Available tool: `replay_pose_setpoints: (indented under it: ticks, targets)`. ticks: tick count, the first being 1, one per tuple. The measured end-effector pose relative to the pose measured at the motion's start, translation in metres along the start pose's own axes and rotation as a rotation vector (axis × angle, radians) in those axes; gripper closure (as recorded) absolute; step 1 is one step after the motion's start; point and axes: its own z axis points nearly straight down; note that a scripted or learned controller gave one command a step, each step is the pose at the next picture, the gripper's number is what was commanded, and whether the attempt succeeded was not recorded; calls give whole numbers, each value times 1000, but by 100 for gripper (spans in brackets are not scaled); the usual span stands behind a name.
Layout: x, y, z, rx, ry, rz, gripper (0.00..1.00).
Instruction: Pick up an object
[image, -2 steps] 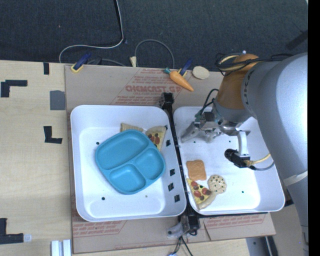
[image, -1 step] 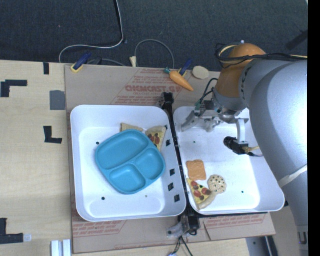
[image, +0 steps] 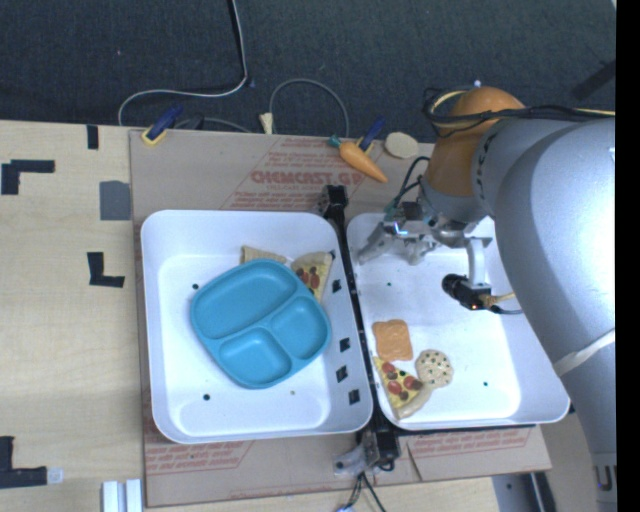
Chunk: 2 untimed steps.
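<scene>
Two shallow white bins sit side by side on a brown cardboard sheet (image: 290, 175) laid over the counter (image: 60, 300), and the right bin (image: 500, 380) serves as the landmark. Red printed lettering runs across the cardboard above the bins, but it is too faint and slanted to read with any certainty.

Largest of all is the grey arm (image: 560, 220), which covers the right bin's right side; its orange band (image: 465, 140) lies just above the bin's upper rim. The left bin (image: 165, 330) touches the right bin along its left wall. Inside that left bin rests a blue divided plate (image: 260, 322), with a toy pizza wedge (image: 315, 270) peeking from under the plate's upper edge.

The end effector (image: 400, 235) hangs over the upper left corner of the right bin, its fingers spread somewhat apart with nothing between them.

Toward the right bin's lower left lie three small toy foods close together: an orange-brown toast slice (image: 393, 339), a second pizza slice (image: 403, 387) below it, and a cookie (image: 434, 367) just right of those. Beyond the right bin's upper rim, on the cardboard, lies a toy carrot (image: 360, 160).
</scene>
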Motion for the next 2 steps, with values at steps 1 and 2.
replay_pose_setpoints:
  ticks: [1,2]
  targets:
    - [60,-88,-104,1,6,-2,0]
    - [26,-22,-99,-3,3,1,0]
